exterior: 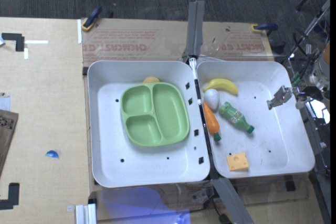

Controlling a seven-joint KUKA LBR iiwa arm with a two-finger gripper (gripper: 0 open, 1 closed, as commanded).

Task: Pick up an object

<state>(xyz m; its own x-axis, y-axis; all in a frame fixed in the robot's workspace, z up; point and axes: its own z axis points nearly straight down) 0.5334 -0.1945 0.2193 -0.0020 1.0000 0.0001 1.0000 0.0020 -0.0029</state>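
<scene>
Progress: I judged the task as hardly begun; nothing was lifted, and every object lay on a bin floor.
Gripper (278, 97): it hung over the right bin (273, 162) near its right wall, well apart from the objects. I could not tell if the jaws were open or closed; they were too small and blurred.
What was left: to choose one object, come down on it, close on it and lift it.
Landmark: I took the green bottle (235, 117), lying on its side in the right bin.
Banana (221, 85): above the bottle, yellow, curved, smooth.
White egg (211, 97): left of the bottle, round, glossy, just beside the banana.
Carrot (211, 121): left of the bottle, orange, tapered, along the divider, its top touching the egg.
Cheese wedge (238, 161): below the bottle, yellow, blocky, with holes, apart from the others.
Green plate (155, 113): far left of the bottle, in the left bin (105, 155); plastic, three compartments.
Yellow thing (151, 80): behind the plate's rim, mostly hidden.
Handling: I guessed the bottle or the carrot would suit the jaws best.
</scene>
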